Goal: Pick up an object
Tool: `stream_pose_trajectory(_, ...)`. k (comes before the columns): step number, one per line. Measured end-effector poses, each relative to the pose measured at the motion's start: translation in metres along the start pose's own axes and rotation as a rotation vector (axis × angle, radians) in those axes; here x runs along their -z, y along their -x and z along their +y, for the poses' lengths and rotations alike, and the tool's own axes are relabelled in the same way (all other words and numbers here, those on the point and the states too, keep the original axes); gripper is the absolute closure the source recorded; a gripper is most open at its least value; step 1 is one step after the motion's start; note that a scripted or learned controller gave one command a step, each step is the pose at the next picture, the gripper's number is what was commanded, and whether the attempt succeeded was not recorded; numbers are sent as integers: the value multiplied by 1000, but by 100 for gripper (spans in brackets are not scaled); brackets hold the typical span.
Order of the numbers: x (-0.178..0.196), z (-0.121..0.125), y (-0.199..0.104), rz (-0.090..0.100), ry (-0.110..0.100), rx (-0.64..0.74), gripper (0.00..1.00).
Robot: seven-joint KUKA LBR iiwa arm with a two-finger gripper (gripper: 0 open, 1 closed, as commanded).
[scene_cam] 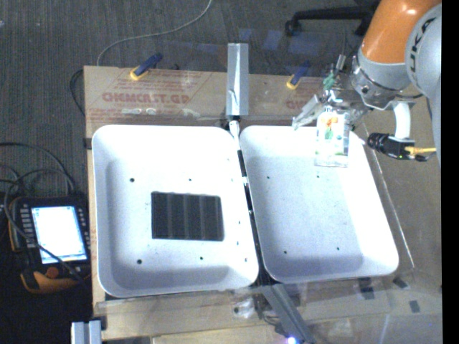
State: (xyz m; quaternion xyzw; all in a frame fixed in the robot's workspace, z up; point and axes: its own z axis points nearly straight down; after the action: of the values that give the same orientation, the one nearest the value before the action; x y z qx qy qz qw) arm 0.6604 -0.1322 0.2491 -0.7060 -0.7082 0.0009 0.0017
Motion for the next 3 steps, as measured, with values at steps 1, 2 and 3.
stream_pose_trajectory(1,-27,7,27,-4,0,114,0)
stream_pose_trajectory(2,59,-13,35,-3,3,-44,0)
stream_pose_trajectory(3,88,-57,70,-2,0,-229,0)
